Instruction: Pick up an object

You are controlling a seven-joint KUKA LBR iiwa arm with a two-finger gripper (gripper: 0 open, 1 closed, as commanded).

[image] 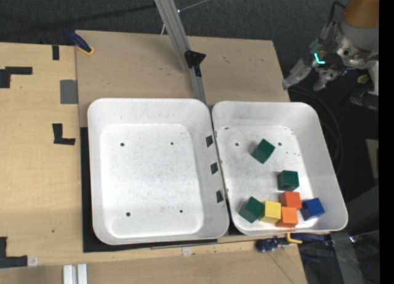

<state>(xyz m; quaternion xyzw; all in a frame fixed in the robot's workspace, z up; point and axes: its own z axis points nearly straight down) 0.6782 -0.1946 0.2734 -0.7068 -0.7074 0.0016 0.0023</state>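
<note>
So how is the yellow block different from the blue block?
The yellow block is yellow; the blue block is dark blue. The yellow one is squeezed between a green block and an orange block, while the blue one sits at the end of the cluster, nearest the bin's right wall. Both are small cubes in the right bin.

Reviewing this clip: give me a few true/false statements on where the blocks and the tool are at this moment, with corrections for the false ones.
1. All the blocks lie in the right bin. True.
2. The tool is down inside the left bin. False: it is off past the right bin's far corner, outside both bins.
3. The yellow block sits between a green block and an orange block. True.
4. The blue block lies alone in the middle of the bin. False: it is near the bin's near right corner, beside the orange blocks.
5. Three green blocks are visible. True.
</note>
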